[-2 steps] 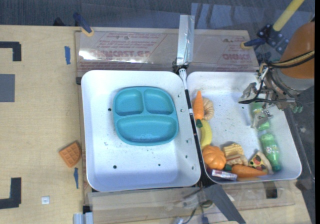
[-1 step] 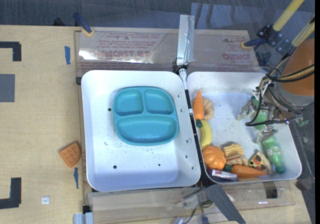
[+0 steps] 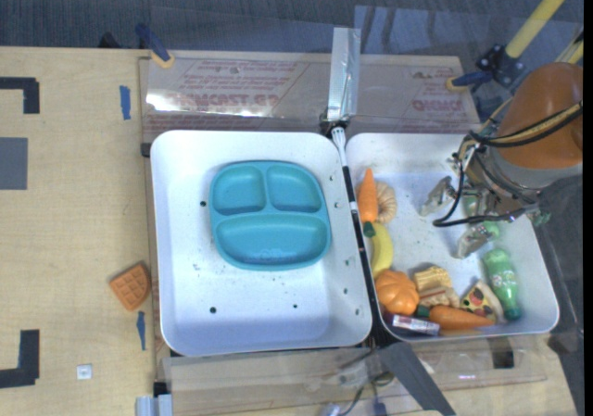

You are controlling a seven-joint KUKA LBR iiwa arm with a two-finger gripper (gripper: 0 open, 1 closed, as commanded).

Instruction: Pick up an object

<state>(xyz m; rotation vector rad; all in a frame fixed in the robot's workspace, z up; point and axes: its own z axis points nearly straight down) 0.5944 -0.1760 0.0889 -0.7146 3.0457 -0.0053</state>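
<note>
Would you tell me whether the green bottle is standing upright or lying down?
Lying down: the green bottle rests on its side on the right bin's floor.

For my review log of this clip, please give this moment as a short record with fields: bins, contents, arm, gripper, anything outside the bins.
left bin: holds a blue divided plate
right bin: toy food along its left and near sides: carrot, banana, small pumpkin, green bottle, pizza slice
arm: reaching in from the right, over the right bin
gripper: low over the right bin's far right part, nothing visibly between its fingers
outside bins: waffle on the bench, left of the left bin
</note>
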